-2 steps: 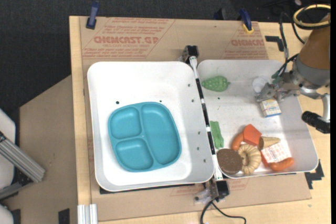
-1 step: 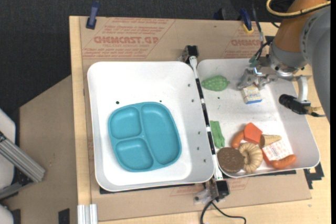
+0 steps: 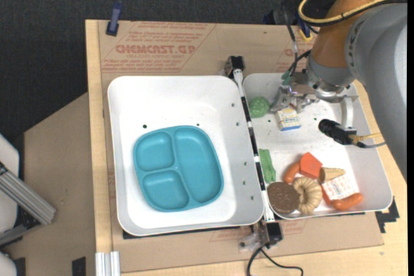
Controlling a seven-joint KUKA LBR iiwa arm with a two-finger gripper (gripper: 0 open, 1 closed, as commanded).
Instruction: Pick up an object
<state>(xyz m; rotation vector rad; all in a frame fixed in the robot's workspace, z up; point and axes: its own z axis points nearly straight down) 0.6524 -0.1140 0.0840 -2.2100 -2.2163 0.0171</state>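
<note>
Camera view is showing my gripper (image 3: 289,102) hanging low in the right bin (image 3: 375,181), directly over the small carton (image 3: 288,119), presumably lining up a grasp, though I cannot tell its opening.

Readable print on the bench

Red letters reading "CHEMCAST GP" run across the brown protective sheet (image 3: 158,48) near the bench's far edge; the smaller red lines beneath them are too blurred to read.

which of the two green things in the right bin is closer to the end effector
The round green one at the bin's upper left, beside the end effector; the long green piece lies lower down.
</note>
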